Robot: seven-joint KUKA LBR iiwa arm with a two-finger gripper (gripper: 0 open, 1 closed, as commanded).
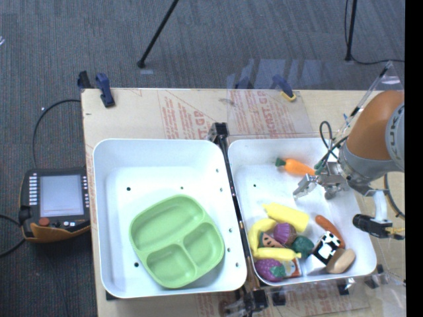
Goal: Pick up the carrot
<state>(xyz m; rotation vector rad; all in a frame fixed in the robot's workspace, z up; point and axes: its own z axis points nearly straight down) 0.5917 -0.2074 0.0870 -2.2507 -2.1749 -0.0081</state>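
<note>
At the back of the right bin the carrot lies on the bare floor, long axis running left-right with its green top leftward, just up and left of the claw, whose fingers are spread and hold nothing.

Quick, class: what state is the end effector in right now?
End effector: open, holding nothing, just beside the carrot in the right bin.
</note>
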